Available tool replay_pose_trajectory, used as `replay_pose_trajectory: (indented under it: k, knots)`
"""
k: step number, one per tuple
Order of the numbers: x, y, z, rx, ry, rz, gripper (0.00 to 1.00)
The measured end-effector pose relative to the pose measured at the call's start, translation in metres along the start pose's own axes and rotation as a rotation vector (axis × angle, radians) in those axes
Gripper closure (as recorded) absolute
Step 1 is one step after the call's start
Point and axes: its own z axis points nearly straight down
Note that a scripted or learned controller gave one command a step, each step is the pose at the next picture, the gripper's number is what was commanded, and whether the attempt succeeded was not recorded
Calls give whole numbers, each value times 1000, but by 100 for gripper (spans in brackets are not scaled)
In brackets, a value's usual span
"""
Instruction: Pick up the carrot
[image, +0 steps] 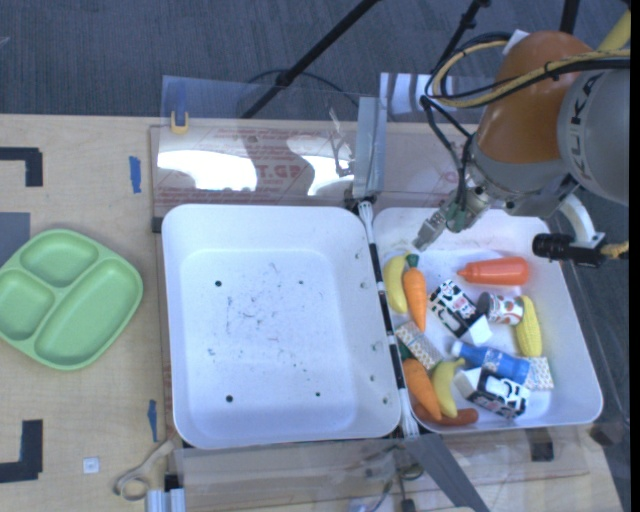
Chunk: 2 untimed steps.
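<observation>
Wooden bench, two white bins: the right bin (575, 340) holds a carrot (414, 298), probably light, rigid, slick; grasp mid-body. Whether the gripper (432, 232) is clenched, I cannot tell.

The orange carrot (414, 298) with a green top lies lengthwise beside a banana (397, 284).

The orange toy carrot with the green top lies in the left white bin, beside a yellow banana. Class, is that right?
Not quite. The camera view shows the orange toy carrot with the green top in the right white bin, not the left white bin. It does lie beside a yellow banana.
</observation>
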Motion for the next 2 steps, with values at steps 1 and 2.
replay_pose_trajectory:
  k: [1,2]
  knots:
    - [0,0,0,0,0,0,0]
    - [0,0,0,0,0,0,0]
